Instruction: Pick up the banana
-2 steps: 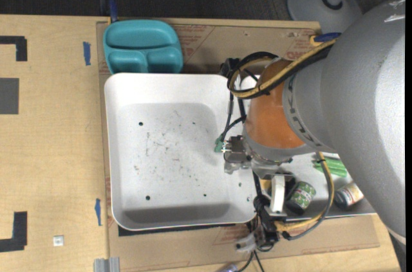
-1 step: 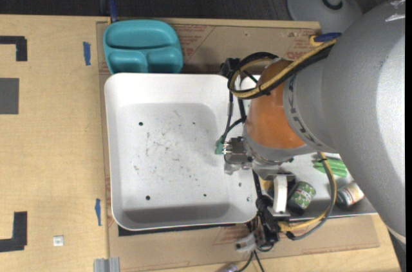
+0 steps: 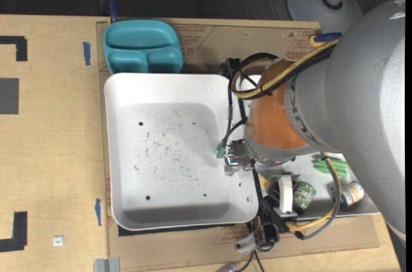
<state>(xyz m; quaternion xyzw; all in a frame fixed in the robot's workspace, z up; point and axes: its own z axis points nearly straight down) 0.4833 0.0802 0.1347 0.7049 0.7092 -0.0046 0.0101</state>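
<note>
Two white bins are sitting side by side on the desk. The left bin is holding only small dark specks on its floor. The right bin is mostly lying under the grey arm, so just a small corner at its top and a strip at its bottom are showing. In that strip three small things are lying: a green packet, a round green and white thing and a small can, which the arm is partly cutting off. Behind the left bin one teal tray with divided compartments is standing; what it is containing I cannot tell.

The arm's wide body and orange band are covering what is below the wrist. Whether the jaws are open or closed, I cannot tell. Where the banana is lying I also cannot tell. Yellow and black cables are looping around the wrist.
</note>
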